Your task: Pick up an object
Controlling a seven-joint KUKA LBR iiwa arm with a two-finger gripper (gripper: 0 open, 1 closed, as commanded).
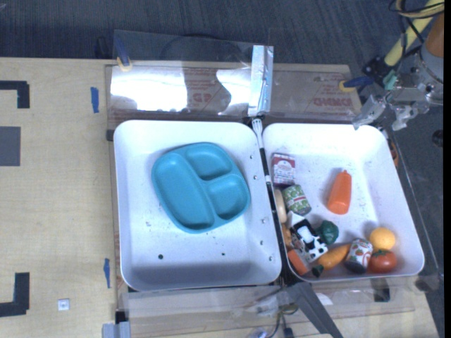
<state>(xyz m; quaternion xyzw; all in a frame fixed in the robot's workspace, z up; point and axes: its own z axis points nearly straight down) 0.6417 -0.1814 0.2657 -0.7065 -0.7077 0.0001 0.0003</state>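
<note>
Nothing picked yet. My claw point(386, 111) sits at far right corner of right bin point(366, 138), above rim, no toy in it; whether it is apart or together, cannot tell. Orange carrot point(340, 191) lies loose mid-bin; reach, descent, grasp, lift all remain.

Pale plywood bench top point(49, 210) bearing black square markings point(15, 94) and blue tape strips point(94, 99); dark grey speckled carpet floor point(211, 9) beyond; glare on clear plastic sheeting point(183, 86) behind the bins.
</note>
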